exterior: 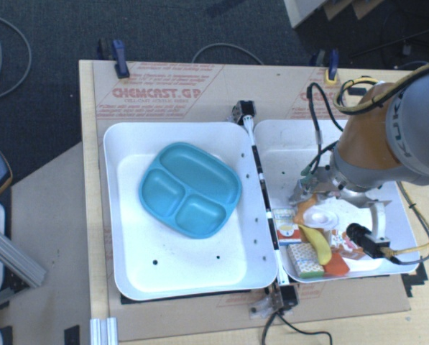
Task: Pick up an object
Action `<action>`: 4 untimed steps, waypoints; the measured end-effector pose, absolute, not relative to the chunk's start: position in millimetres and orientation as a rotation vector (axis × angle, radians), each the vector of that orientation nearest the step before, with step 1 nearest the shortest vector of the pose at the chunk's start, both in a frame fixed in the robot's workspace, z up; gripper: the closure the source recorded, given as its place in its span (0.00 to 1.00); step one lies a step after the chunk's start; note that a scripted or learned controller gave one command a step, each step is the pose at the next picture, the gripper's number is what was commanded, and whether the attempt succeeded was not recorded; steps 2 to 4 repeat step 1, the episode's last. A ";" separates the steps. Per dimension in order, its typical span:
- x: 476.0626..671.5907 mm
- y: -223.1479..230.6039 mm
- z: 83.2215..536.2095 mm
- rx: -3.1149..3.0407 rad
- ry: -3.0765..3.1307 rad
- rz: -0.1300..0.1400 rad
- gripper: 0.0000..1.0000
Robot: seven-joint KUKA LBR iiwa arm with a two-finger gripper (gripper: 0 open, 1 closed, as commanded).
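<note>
In the right bin (286, 139) lies a heap of small objects near its front: a yellow banana (319, 244), a white round piece (320, 218), a green and white sponge-like block (305, 259), an orange piece (336, 264) and a small box (287, 231). My gripper (309, 190) reaches down from the right arm to the back edge of this heap, just above the white piece. The wrist covers its tips.
A blue divided plate (190, 190) sits in the middle of the left bin (128, 264). A black clamp (243, 110) stands at the back between the bins. Cables run along the arm and off the bench's right edge.
</note>
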State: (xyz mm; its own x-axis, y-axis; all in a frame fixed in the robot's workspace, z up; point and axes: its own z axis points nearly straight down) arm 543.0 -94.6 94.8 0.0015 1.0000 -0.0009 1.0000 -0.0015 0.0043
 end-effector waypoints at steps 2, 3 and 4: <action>563.9 -23.8 193.4 2.210 2.225 0.010 1.00; 563.9 -23.8 193.4 2.210 2.225 0.010 1.00; 563.9 -23.8 193.4 2.210 2.225 0.010 1.00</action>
